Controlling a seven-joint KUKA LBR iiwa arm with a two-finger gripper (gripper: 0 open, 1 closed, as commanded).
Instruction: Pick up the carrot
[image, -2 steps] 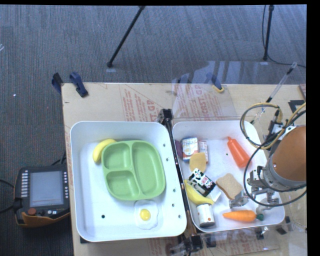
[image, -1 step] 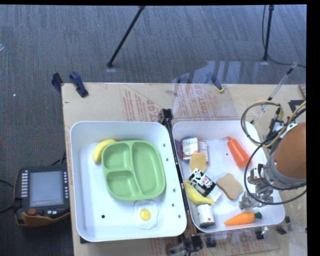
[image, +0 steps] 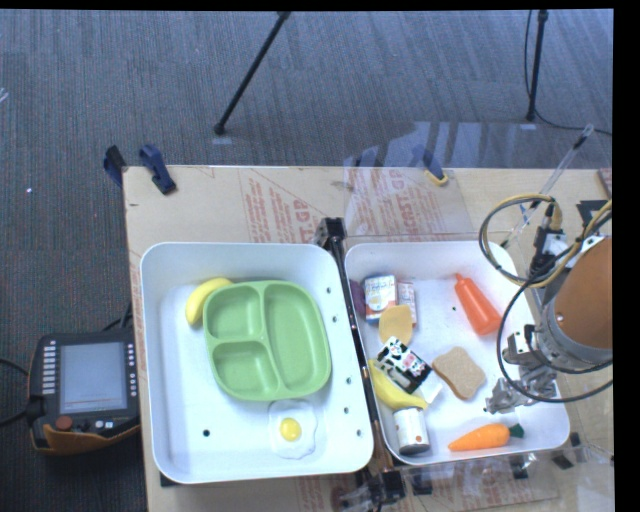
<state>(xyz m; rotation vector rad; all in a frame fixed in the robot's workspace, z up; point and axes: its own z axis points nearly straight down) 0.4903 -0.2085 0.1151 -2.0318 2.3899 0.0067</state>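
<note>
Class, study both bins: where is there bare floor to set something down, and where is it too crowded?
Left bin: bare floor left of the fried egg, below the green plate. Right bin: a bare patch between the can and the orange bottle. Crowded: around the milk carton, banana, bread and carrot.

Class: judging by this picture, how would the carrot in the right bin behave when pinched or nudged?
The carrot looks like moulded toy plastic, so probably stiff and light. Its tapered, rounded body lies flat, so a nudge may roll it, and fingers could slip toward the narrow tip.

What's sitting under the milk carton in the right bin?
The milk carton lies across a banana, whose yellow end pokes out below it. How much banana it covers is hidden.
</note>
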